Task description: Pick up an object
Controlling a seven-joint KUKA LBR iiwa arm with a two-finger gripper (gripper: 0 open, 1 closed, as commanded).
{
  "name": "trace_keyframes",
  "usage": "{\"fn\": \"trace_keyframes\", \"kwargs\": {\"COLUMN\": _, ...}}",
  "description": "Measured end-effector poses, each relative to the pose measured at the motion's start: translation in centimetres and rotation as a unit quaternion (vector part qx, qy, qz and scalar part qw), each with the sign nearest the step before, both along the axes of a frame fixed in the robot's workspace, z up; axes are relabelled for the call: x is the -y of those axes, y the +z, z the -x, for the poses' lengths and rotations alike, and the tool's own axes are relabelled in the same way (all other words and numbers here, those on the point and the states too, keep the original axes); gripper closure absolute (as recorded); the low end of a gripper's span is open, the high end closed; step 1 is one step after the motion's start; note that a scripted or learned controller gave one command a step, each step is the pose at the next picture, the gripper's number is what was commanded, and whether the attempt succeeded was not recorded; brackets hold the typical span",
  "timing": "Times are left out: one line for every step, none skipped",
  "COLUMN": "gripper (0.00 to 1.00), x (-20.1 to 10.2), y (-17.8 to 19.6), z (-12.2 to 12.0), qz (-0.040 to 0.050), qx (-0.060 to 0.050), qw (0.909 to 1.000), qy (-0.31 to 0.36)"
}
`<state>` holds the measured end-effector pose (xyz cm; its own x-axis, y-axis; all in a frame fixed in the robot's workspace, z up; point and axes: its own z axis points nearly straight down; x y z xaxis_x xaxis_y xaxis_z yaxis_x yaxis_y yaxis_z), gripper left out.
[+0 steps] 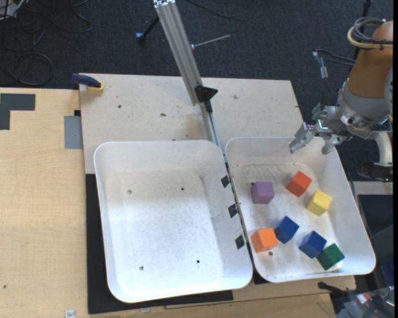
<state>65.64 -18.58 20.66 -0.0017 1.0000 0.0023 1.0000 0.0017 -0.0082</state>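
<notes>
The right bin (345, 177) holds several cubes. A purple cube (262, 192) lies near its middle, a red-orange cube (298, 183) and a yellow cube (318, 203) further right. Lower down lie an orange cube (265, 239), two blue cubes (286, 229) (312, 243) and a green cube (331, 256). My gripper (315, 140) hangs over the bin's far right corner, above and apart from the cubes. Its fingers are spread open with nothing between them.
The left bin (113, 158) sits beside the right one, with small black clips (232, 210) along the shared edge. A slanted aluminium rail (182, 48) rises from behind the bins. A blue-and-yellow clamp (87, 82) rests at the board's far left corner.
</notes>
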Motion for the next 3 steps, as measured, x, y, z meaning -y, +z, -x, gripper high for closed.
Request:
{"fn": "trace_keyframes", "kwargs": {"gripper": 0.0, "x": 0.0, "y": 0.3, "z": -0.1, "qz": 0.0009, "qx": 0.002, "qw": 1.0, "qy": 0.002}}
{"fn": "trace_keyframes", "kwargs": {"gripper": 0.0, "x": -0.7, "y": -4.2, "z": 0.0, "qz": 0.0005, "qx": 0.001, "qw": 1.0, "qy": 0.001}}
{"fn": "trace_keyframes", "kwargs": {"gripper": 0.0, "x": -1.5, "y": -9.8, "z": 0.7, "qz": 0.0001, "qx": 0.0, "qw": 1.0, "qy": 0.001}}
